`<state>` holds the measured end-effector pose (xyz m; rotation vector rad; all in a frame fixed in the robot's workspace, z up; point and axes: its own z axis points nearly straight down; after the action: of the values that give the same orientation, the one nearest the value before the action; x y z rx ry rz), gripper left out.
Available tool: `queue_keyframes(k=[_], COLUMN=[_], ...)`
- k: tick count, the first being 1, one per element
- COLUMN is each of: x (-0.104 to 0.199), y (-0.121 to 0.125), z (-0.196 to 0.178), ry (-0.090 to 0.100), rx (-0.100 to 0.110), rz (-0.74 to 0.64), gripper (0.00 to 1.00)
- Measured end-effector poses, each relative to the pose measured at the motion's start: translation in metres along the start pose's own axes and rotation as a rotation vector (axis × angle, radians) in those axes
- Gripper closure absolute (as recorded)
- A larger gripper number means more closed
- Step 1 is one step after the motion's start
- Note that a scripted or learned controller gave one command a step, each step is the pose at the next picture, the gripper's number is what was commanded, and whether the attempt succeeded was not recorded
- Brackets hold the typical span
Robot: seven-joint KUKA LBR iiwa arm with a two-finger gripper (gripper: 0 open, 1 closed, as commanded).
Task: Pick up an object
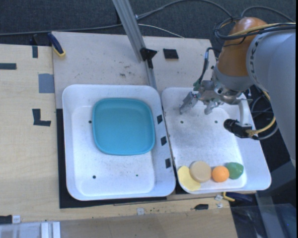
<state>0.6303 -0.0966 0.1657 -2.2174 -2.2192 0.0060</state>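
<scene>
My gripper (197,106) hangs over the far part of the right bin (208,138), fingers spread open with nothing between them. Along the near edge of that bin lie a yellow piece (185,179), a tan round piece (200,171), an orange ball (220,174) and a green piece (234,169), close together. The gripper is well above them in the view, apart from all of them.
A blue square plate (123,125) lies in the left bin (74,148). A slanted metal pole (134,31) rises between the bins at the back. Black cables (248,130) loop by the right bin's right side.
</scene>
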Motion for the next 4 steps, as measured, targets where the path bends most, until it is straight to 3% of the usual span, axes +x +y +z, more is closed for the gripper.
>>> queue_keyframes(k=[1,2,3,4], x=[-0.001,0.000,0.000,0.000], y=[0.002,0.002,0.002,0.002], z=[0.063,0.077,0.066,0.024], ry=[0.000,-0.001,-0.001,-0.001], rx=[0.001,-0.006,-0.007,-0.008], rz=[0.000,0.000,0.000,0.000], gripper=[0.00,0.00,1.00,1.00])
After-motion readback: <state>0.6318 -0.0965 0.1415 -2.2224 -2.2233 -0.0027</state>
